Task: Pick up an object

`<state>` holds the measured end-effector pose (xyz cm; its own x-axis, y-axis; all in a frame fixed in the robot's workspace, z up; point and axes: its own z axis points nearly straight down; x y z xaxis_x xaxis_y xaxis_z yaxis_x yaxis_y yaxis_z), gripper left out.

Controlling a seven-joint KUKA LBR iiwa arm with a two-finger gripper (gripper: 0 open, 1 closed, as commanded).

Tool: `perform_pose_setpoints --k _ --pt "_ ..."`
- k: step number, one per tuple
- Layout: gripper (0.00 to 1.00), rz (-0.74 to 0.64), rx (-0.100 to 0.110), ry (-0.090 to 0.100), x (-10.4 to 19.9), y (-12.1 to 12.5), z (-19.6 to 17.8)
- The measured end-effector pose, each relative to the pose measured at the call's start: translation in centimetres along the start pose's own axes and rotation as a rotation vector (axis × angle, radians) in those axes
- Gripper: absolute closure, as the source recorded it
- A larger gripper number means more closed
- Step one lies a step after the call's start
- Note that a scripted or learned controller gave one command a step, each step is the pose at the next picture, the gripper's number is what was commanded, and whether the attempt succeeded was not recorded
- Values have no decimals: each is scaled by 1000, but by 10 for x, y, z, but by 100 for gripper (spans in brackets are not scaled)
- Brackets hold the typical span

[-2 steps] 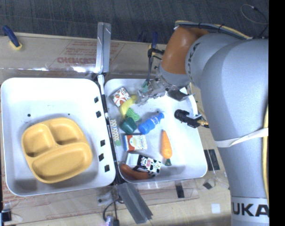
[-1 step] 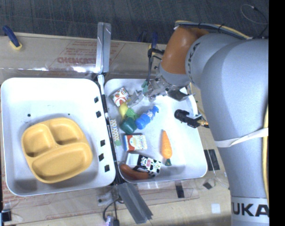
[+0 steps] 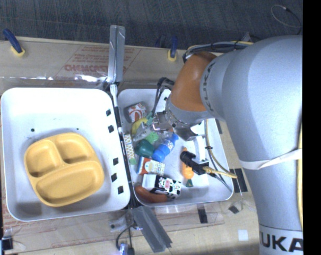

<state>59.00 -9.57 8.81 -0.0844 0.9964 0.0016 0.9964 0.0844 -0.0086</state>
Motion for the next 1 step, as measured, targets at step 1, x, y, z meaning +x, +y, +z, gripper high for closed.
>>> perform_pose_setpoints --k 1 --pt "100 -4 6 0 0 -1 -7"
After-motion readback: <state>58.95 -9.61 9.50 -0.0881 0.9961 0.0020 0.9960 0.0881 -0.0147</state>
